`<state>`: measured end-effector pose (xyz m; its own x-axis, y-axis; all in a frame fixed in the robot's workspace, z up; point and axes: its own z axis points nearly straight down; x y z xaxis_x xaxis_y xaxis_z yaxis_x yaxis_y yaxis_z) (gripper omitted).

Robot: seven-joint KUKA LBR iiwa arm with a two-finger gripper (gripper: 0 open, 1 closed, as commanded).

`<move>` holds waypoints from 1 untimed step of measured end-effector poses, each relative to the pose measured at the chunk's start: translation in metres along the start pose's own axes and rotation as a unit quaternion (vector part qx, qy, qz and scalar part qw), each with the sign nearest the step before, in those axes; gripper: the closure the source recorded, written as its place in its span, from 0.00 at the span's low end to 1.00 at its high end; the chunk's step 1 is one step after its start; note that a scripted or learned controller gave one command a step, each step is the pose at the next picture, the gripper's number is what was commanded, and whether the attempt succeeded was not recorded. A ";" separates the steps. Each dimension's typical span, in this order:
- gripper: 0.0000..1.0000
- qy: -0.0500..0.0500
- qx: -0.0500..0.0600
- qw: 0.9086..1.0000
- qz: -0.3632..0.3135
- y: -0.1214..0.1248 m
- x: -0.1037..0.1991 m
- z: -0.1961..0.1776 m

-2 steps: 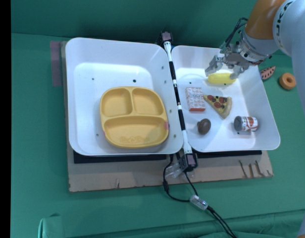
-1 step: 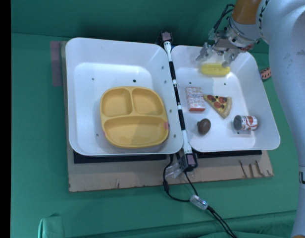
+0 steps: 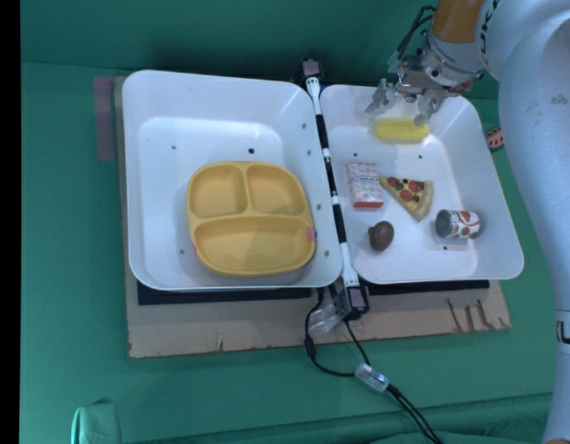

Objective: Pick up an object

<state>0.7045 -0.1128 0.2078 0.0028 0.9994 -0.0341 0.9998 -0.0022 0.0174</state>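
Note:
In the right bin (image 3: 493, 248) lie a yellow banana-shaped piece (image 3: 402, 130) at the far end, a red and white carton (image 3: 365, 185), a pizza slice (image 3: 409, 194), a brown round object (image 3: 381, 236) and a small can on its side (image 3: 456, 224). My gripper (image 3: 400, 105) hangs just above the yellow piece, its two fingers spread apart, one toward each end of the piece. Nothing is between the fingers.
The left bin (image 3: 155, 137) holds a yellow divided plate (image 3: 251, 217). A black and white rail (image 3: 328, 169) runs between the bins, with cables (image 3: 359, 363) trailing off the front. The arm (image 3: 544, 109) passes over the right bin's right side.

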 end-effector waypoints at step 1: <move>0.00 0.000 0.000 1.000 0.001 0.000 0.001 0.000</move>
<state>0.7045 -0.1121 0.2076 0.0045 0.9994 -0.0348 0.9999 -0.0039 0.0168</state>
